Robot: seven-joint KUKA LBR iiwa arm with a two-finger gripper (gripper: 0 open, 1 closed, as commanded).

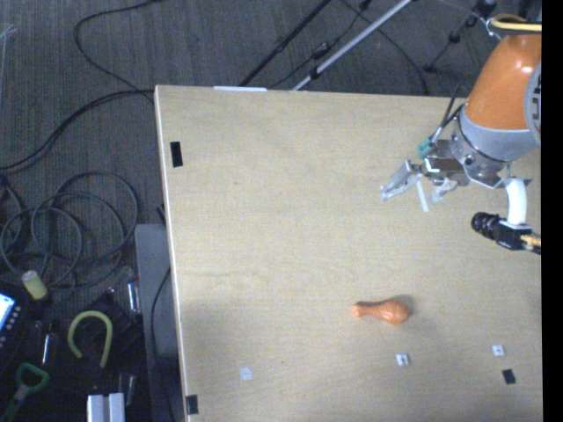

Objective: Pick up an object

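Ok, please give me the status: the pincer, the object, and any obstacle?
Pincer above the board, nothing between its fingers. Orange object lies on the board, nearer the camera, apart from the pincer. Nothing between them.

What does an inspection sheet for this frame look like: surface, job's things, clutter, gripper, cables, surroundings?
Surface: pale wooden board with a black marker near its left edge.
Job's things: one orange pear-shaped object lying on the board, low of centre, touching nothing.
Clutter: small marker tags near the board's lower edge.
Gripper: two-finger gripper at upper right, above the board and well apart from the orange object, nothing between its fingers.
Cables: black cables coiled on the floor to the left.
Surroundings: dark carpet; light metal stand legs at top; green U-shaped item at lower left.
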